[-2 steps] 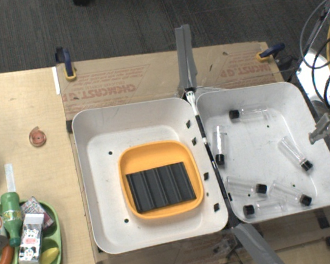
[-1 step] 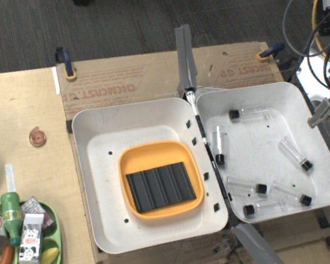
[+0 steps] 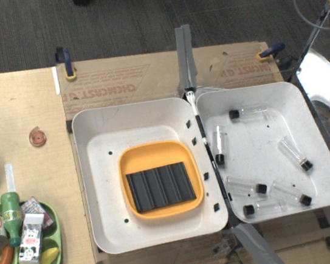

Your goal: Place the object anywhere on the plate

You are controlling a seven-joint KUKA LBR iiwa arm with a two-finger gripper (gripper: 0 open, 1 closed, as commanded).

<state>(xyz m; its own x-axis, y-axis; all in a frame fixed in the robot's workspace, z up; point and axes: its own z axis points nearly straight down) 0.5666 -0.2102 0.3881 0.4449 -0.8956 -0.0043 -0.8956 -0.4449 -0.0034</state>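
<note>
Ridged black slab (image 3: 161,186) lies flat in the middle of the orange plate (image 3: 154,150), inside its rim on every side, and the plate sits in the left bin (image 3: 92,139), the one farther from the side my arm reaches in from. If that slab is the object meant, I judge the placing done, with nothing left but to keep clear of it. I am not sure of that, though. The right bin (image 3: 316,136), the one nearer my reach, holds several clear tubes with black caps (image 3: 292,153) scattered apart from one another, some near its front wall and one close to the divider between the bins. If one of those is the object, then the whole job is left: pick, carry across the divider, set down on the plate. I cannot tell how my pincer stands, wide or narrow, nor whether it carries anything, so I will not claim either. The tubes are see-through against the white floor, and their bodies are hard to trace; mostly the caps give them away, so I cannot count them with confidence. A pale shape (image 3: 323,77) at the far edge on my side is cut off, and I cannot say what it is. Beyond the left bin a green tray (image 3: 49,262) of toy food is also cropped.
</note>
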